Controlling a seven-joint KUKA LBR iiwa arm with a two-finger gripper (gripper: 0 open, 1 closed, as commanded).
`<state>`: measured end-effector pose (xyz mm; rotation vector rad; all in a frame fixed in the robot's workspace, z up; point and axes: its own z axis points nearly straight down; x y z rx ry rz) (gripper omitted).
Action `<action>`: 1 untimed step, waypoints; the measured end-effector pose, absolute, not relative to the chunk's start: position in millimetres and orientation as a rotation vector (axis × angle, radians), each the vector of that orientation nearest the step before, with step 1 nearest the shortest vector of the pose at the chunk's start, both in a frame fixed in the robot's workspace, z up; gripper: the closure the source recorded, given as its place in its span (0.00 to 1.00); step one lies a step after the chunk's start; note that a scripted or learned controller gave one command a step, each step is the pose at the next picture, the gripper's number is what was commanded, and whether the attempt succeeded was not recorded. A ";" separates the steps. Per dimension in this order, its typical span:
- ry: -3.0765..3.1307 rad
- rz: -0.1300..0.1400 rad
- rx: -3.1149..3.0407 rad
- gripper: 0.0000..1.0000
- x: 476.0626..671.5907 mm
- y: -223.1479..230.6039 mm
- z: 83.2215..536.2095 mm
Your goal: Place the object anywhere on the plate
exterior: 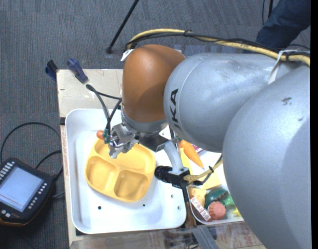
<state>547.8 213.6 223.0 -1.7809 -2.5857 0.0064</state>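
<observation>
Seen from above at a slant: grey KUKA arm (236, 118) with its orange band (146, 82), reaching in from the right over the left white bin (78, 211). Jaws low over the far edge of the yellow plate (120, 175), above its far compartment. Too much hidden by the wrist and its fittings to tell how far apart the jaws stand, or whether anything sits between them.

Just left of the jaws, a small orange-red object (100, 135) with a trace of green beside it, at the far left corner of the plate. Close to the jaws, but whether touching cannot be told. On the rim or just outside it on the bin floor, also not clear. Three compartments in the plate, the two near ones bare.

In the right bin (200, 218), partly under the arm: a carrot (192, 154) lying at a slant, and nearer the camera a green toy (217, 195) beside a round red one (217, 209). Black cable plug (166, 174) dangling over the gap between the bins.

On the far left corner of the worktop (91, 90), a blue clamp (75, 69). On the carpet to the left, a teach pendant (17, 188) with a lit screen.
</observation>
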 end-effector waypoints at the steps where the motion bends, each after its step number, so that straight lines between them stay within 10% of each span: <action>1: -2.693 0.003 -1.617 1.00 493.8 179.4 310.2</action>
